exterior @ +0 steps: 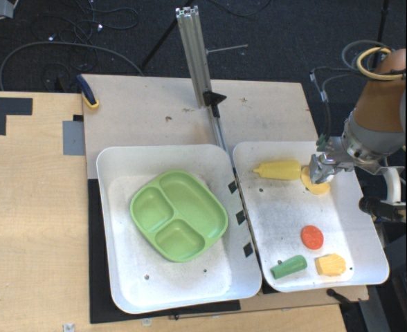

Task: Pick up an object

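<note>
At the far corner of the right-hand shallow white bin point(369, 254) your gripper point(320, 173) hangs low over a small pale-yellow rounded plastic piece point(319, 187), just beside the tip of a long yellow corn-shaped plastic toy point(278, 170). Whether the gripper is spread or pressed together you cannot tell from this slanted view — its tip sits right on top of the pale piece, and nothing is plainly pinched.

Treat that pale piece as the likely target. It looks light, stiff and smooth (hollow toy plastic, at a guess), so it should lift easily but may squirt sideways if squeezed off-centre. Close across its widest part, and keep clear of the corn toy, which nearly touches it and could get nudged or caught alongside.

If that try fails, you have easier options nearer the front of the same bin: a flat red round plastic piece point(312, 237) lying apart in open floor, a short green cylindrical toy point(288, 266), and a chunky yellow block-like toy point(331, 264) close to the green one. The green cylinder may roll — grip across its short axis. The red disc is low, so come down firmly.

A light-green three-compartment plastic tray point(178, 215) lies in the left-hand white bin point(120, 282); too broad for a two-finger pinch except at its rim.
</note>
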Controlling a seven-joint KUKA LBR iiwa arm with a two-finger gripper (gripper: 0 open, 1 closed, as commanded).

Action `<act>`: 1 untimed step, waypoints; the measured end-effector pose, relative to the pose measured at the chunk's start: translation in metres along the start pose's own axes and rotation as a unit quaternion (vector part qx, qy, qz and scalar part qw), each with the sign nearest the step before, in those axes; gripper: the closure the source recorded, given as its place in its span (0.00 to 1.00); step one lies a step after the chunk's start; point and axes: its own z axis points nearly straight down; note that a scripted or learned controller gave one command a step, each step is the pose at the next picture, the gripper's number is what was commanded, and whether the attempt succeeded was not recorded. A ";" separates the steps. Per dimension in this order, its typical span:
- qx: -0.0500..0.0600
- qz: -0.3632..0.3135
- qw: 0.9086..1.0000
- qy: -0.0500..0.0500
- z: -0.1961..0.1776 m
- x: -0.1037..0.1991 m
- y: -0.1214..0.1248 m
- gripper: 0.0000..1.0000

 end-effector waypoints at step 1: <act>0.003 -0.003 1.000 0.002 -0.007 0.060 -0.019 1.00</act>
